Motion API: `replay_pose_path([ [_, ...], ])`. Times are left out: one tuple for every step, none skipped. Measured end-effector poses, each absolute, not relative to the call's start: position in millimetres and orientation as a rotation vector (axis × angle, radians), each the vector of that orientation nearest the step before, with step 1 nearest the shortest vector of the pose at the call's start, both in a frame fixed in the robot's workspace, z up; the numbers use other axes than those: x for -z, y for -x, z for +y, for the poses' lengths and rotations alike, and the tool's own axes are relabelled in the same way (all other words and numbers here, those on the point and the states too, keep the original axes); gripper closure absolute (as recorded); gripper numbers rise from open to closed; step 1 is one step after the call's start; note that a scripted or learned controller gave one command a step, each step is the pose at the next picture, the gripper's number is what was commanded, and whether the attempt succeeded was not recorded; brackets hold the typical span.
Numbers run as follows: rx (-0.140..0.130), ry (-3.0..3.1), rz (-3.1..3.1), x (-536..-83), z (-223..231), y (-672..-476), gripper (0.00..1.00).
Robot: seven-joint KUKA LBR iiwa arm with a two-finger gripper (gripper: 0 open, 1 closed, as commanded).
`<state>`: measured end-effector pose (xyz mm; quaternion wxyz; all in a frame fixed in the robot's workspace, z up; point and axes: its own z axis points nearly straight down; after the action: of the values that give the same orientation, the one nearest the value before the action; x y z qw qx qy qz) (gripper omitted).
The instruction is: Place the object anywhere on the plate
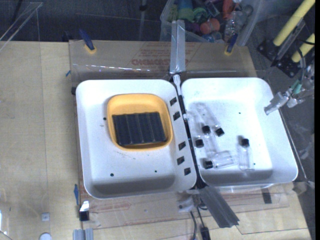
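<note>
Arm parked at rt edge, vials not yet picked

Gripper (280,103) sits over the rt rim of the right bin (260,91), apart from everything; can't tell if jaws are apart or together. Clear vials w/ black caps (220,144) lie scattered in that bin, a few touching. Yellow plate (137,120) w/ a dark ribbed insert sits in the left bin (90,154). Judgement: go for the lone vial (243,151) near the rt side, come straight down, close across its narrow body, not the cap
</note>
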<state>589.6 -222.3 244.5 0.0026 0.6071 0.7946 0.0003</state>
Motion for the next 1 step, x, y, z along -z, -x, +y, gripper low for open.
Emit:
replay_pose_path([
  [-0.001,-1.728,2.62,-264.0,-222.0,-573.9,0.0],
])
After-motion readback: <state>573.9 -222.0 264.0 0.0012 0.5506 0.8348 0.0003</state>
